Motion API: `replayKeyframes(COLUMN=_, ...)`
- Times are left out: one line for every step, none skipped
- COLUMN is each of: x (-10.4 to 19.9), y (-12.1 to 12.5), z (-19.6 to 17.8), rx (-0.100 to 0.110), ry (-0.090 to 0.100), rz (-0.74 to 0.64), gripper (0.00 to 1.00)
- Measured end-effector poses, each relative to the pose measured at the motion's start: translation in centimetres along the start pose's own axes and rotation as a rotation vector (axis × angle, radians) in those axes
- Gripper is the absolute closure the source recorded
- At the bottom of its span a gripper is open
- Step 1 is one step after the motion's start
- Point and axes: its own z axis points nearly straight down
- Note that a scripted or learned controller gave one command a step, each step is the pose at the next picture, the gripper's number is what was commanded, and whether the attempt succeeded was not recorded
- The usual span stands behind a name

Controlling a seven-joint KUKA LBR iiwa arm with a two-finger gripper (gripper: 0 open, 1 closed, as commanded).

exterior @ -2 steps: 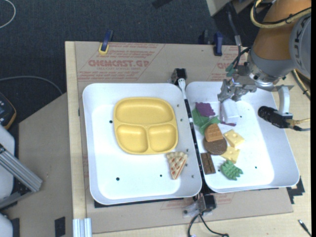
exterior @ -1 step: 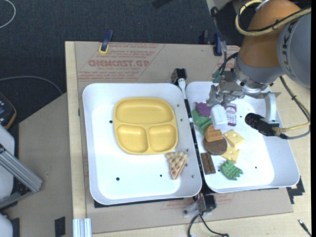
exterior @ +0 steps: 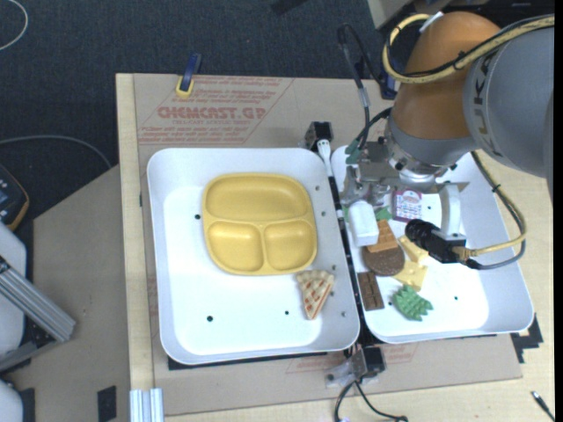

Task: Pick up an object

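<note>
So, the grey KUKA arm w/ orange band [exterior: 444, 77] reached in from the right and hung over the right white bin [exterior: 493, 310], its two-finger gripper [exterior: 365, 202] low near that bin's left wall. Pincer state: can't tell, the wrist hid it. Just below the gripper lay a cluster of toy food: a small white bottle-like piece [exterior: 361, 221], long axis roughly up-down in the view; a brown round cookie-like piece [exterior: 383, 258]; a yellow cheese-like wedge [exterior: 413, 271]; a green leafy piece [exterior: 411, 304]; a dark brown bar [exterior: 369, 291], long axis near vertical. Left white bin [exterior: 176, 306] held a yellow three-compartment plastic plate [exterior: 260, 221] and, near its lower right, a tan waffle-pattern triangle [exterior: 315, 293], tip pointing down.
</note>
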Motion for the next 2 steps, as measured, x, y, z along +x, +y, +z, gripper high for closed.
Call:
replayKeyframes(x=4.95, y=-1.27, z=-1.48, rx=-0.005, ry=0.001, rz=-0.002, gripper=1.00)
replayKeyframes(x=5.84, y=-1.23, z=-1.52, rx=-0.005, ry=-0.001, rz=0.002, gripper=1.00)
